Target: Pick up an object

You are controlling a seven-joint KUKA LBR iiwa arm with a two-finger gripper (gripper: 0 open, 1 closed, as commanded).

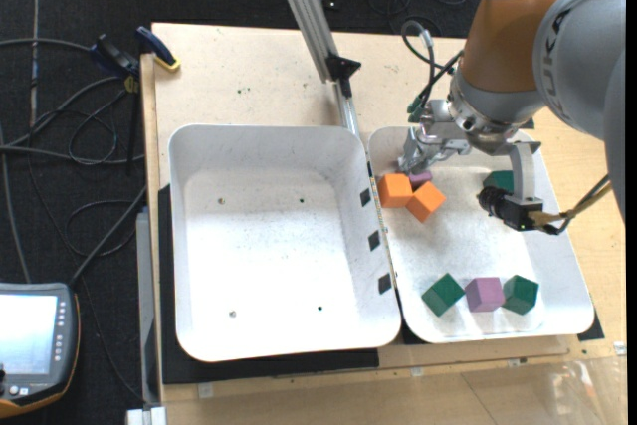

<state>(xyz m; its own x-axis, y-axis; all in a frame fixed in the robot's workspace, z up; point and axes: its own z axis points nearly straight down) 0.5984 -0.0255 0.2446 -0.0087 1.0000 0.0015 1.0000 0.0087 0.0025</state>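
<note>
Orange blocks [412, 195], two touching each other, lie near the left wall of the right bin [567, 299], just at seven o'clock from the gripper [418, 157], whose fingers I cannot tell to be wide or narrow. A small purple piece [421, 178] sits between gripper and blocks, crowding any descent. Well apart at five o'clock stand a green cube [443, 295], a purple cube [485, 294] and another green cube [521, 294].

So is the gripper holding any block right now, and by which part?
Cannot tell. The gripper is down right by the orange blocks in the right bin, with no block visibly between its fingers.
</note>
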